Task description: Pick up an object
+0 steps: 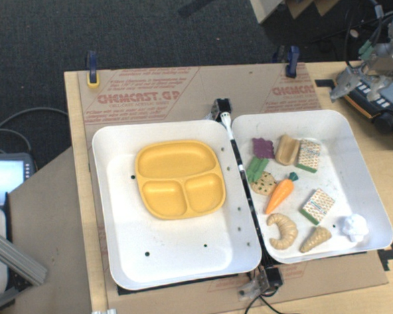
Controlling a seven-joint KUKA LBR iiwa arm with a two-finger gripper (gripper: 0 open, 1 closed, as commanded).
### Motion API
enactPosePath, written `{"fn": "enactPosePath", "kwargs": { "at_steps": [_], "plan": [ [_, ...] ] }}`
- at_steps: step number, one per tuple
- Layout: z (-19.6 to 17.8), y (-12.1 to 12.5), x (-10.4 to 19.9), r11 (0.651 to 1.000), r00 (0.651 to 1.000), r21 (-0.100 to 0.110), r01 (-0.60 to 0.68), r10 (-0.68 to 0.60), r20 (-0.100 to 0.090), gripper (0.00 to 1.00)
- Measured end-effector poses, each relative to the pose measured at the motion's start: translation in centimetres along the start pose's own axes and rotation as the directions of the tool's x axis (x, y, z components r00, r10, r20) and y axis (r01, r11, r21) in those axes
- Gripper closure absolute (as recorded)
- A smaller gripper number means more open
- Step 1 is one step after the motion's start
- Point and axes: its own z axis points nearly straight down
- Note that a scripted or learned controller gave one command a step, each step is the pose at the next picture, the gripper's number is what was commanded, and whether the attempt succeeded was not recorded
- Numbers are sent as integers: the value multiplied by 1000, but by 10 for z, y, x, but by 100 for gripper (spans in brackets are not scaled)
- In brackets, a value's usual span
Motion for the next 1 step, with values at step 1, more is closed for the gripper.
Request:
{"fn": "enactPosePath", "kwargs": {
  "at_steps": [1],
  "plan": [
    [173, 3, 29, 1000, 1000, 14, 2, -2, -6, 0]
  ]
}}
